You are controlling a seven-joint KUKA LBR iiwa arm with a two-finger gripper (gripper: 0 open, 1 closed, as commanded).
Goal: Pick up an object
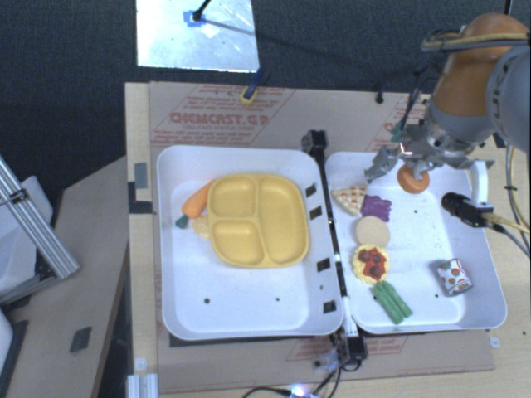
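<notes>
The gripper (397, 166) hangs over the right bin (481, 305), fingers (377, 167) spread, one just beside an orange ball (413, 179) but not pinching it. Below the fingers lie a waffle slice (349, 197), purple piece (376, 207) and round cracker (372, 233). Well away in the left bin (178, 305), a yellow tray (253, 220) touches a carrot (196, 200).

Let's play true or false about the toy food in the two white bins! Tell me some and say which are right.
1. The yellow tray lies in the left bin. True.
2. The carrot lies in the right bin. False: it is in the left bin, beside the tray.
3. The green beans lie in the right bin. True.
4. The small can sits on the tray. False: it is in the right bin.
</notes>
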